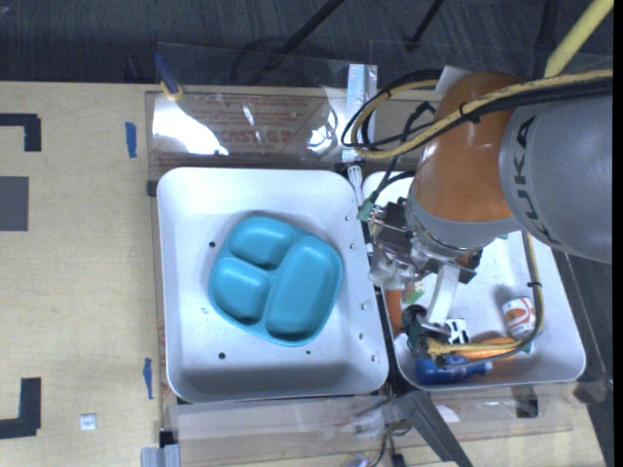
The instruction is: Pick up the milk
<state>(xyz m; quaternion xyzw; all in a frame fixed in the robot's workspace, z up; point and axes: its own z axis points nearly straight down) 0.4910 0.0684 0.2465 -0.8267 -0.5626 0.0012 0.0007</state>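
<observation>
Orange and blue plastic crowds the near wall of the right bin (pixel 565 358): a long orange stick (pixel 484 348) lies across a blue item (pixel 435 367), with a small yellow-and-black piece (pixel 456 333) just behind them. They are bunched against the wall, probably because the sloped floor lets loose things slide there.

A little farther back and to the right, apart from that heap, lies a small white container with a red-orange label (pixel 517 311). I take this to be the milk, though it is too small to be sure. It rests on open bin floor beside a yellow cable, so it looks reachable from above.

The gripper (pixel 421 282) hangs low over the bin's left side, near the dividing wall and well apart from that container. Its tip is lost among dark fittings and a pale slanted part, so I cannot tell whether it is spread or pressed together, and nothing can be seen held in it. Judging from this, the pick is not yet made and a shift to the right is needed.

In the left bin (pixel 185 261) a blue sectioned plate (pixel 276 276) sits centred. The arm (pixel 467 163) looms above, and beyond it lies a clear sheet (pixel 243 120).
</observation>
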